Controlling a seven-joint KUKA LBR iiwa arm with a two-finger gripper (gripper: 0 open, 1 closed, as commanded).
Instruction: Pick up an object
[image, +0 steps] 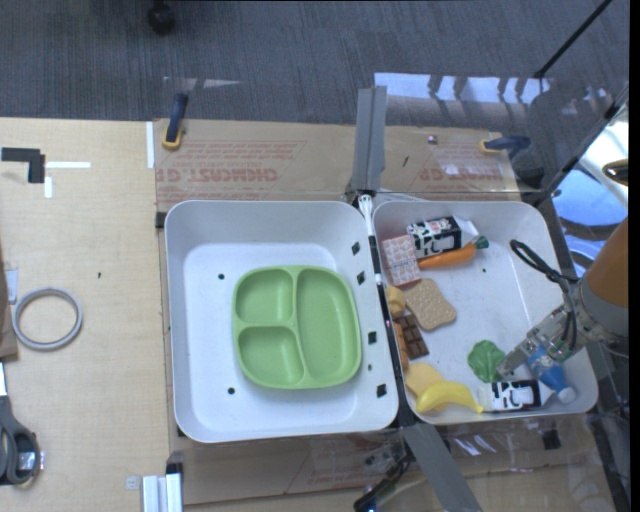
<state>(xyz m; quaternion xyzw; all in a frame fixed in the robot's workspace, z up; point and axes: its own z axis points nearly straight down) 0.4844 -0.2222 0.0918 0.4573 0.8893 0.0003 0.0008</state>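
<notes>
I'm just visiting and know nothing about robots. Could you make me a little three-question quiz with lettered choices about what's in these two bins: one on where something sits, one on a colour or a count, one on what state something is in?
1. Where does the green divided plate lie?
A. In the left bin
B. In the right bin
C. On the wooden bench outside the bins

2. How many compartments does that plate have?
A. Two
B. Three
C. Five

3. How does the banana stand to the gripper?
A. Lifted clear of the bin
B. Lying on the bin floor, apart from it
C. Hanging from the arm's orange band

Answers: 1 A, the plate rests in the middle of the left bin. 2 B, two sections on its left side and one long section on its right. 3 B, the banana lies at the right bin's near left corner, while the gripper is low over the bin's right side.
</notes>
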